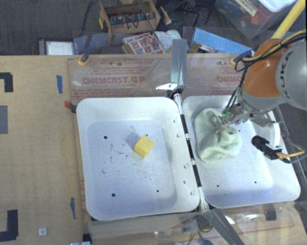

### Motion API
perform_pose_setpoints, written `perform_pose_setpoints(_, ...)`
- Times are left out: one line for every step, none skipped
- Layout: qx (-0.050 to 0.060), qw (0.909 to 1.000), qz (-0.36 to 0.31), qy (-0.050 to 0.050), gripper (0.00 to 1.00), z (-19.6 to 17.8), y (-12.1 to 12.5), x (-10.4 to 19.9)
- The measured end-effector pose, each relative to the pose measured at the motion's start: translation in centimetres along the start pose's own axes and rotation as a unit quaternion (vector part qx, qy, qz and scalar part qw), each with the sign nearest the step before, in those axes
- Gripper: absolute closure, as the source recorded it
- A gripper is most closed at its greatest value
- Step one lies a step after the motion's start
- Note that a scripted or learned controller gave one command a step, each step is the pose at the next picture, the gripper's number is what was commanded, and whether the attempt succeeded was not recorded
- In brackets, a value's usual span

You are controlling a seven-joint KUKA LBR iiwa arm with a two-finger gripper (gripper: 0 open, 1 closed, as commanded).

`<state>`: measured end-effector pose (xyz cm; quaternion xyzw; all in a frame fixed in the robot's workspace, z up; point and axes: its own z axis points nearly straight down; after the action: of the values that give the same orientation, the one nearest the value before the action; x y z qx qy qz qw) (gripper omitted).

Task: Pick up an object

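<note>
In the right bin (276, 190), pale green crumpled cloth (217, 140), claw (228, 118) upon it, grip indiscernible.

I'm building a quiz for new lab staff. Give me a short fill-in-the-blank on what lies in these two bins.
1. The yellow block lies in the ____ bin.
2. The pale green cloth lies in the ____ bin.
3. The hand is over the ____.
4. The band above the wrist is ____.

Missing words: left; right; cloth; orange

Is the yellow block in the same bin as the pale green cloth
No, the yellow block sits in the left bin, the cloth in the right bin.
</note>
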<state>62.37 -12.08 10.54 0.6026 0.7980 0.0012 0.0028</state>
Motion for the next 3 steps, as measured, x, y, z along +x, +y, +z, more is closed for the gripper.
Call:
perform_pose_setpoints(0.001,0.9975,-0.07,0.001,1.0,-8.0,5.4,2.9)
perform_pose_setpoints(0.001,0.9975,-0.07,0.001,0.0,-8.0,5.4,2.9)
perform_pose_setpoints(0.0,0.9785,-0.206,0.0,0.0,-8.9,5.1,1.8)
